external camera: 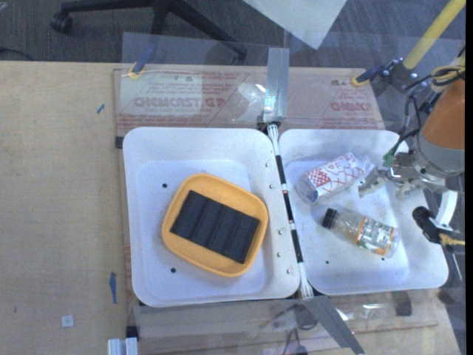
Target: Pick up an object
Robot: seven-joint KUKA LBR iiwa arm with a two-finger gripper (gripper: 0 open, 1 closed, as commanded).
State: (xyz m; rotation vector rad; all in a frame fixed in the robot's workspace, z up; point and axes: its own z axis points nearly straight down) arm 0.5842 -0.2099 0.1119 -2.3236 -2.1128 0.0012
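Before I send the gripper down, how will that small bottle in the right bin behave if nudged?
The bottle lies on its side on the right bin, so it will probably roll. It looks clear and mostly empty, likely light. Its smooth round body may slip between closing fingers.

Left bin (148,154): a tray (214,224) is held in its middle, with a block (216,226) laid in the tray.
Right bin (421,268): a cup (332,176) is laid on its side toward the rear; a bottle (360,231) is laid on its side in front of the cup, apart from it.
Gripper (386,186): placed over the right bin, just right of the cup and behind the bottle.
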